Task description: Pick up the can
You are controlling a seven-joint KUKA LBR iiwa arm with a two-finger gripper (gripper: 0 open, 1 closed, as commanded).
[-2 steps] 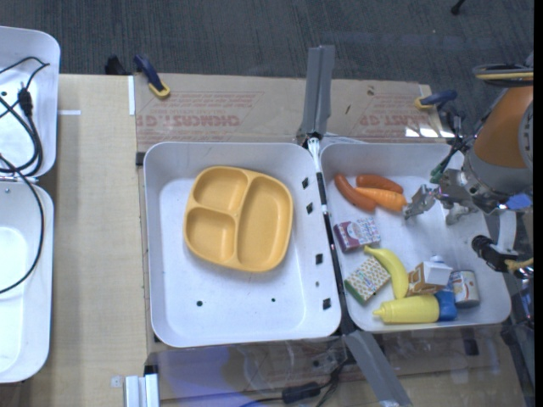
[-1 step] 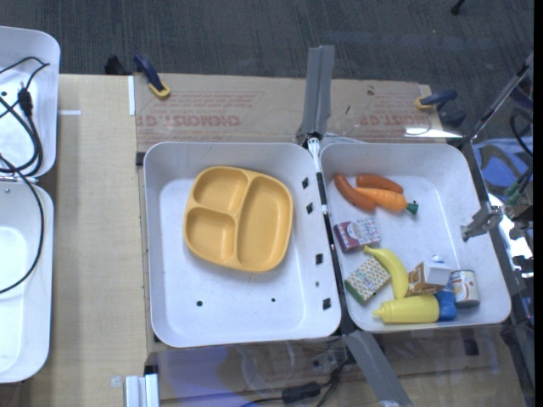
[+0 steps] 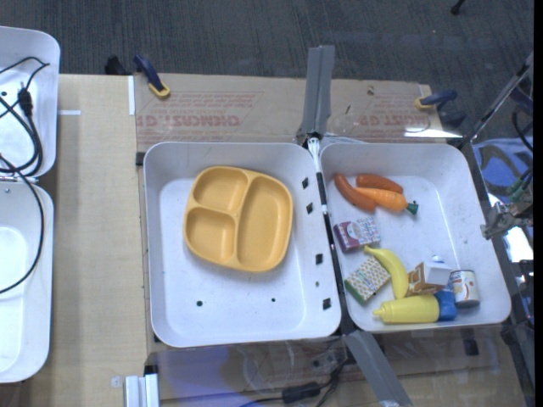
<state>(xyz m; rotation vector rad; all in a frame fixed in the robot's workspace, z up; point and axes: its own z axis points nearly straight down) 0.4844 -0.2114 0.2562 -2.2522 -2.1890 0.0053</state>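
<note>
1. Can [image 3: 464, 287]: lies on its side in the near right corner of the right bin [image 3: 458, 164], touching the blue cap of a yellow bottle [image 3: 411, 309].
2. Neighbours: banana [image 3: 390, 266], small cartons [image 3: 356, 234], two carrots [image 3: 373, 192] farther back.
3. Left bin [image 3: 170, 312]: holds a yellow divided plate [image 3: 239, 219].
4. Tool: state cannot be told.

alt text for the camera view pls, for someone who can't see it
The can lies in the right bin at its near right corner, beside a yellow mustard bottle, a banana, small boxes and two carrots. The left bin holds a yellow divided plate.
</note>
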